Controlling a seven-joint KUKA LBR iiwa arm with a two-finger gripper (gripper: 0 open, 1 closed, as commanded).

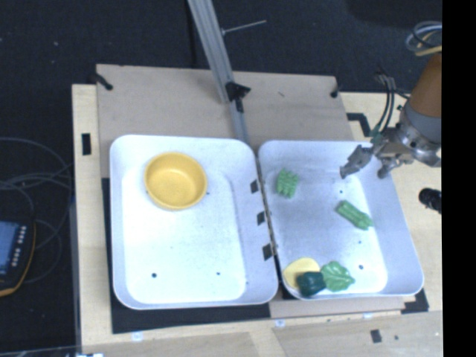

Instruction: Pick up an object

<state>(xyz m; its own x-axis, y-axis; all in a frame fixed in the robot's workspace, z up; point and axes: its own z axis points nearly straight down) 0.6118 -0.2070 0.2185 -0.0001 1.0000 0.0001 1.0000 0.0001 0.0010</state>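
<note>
Two white bins lie side by side below me: the left bin (186,274) sits well off to my left and holds a yellow bowl (175,180), while my gripper (367,166) hangs over the upper right part of the right bin (312,222), its fingers spread apart with nothing between them. Just below my fingertips lies a long green piece (353,215), and to my left, near the divider, a small green block (287,183). Farthest below me, in the near corner, a yellow disc (299,268), a dark green cube (310,282) and a light green leafy piece (338,276) sit touching in a cluster.
</note>
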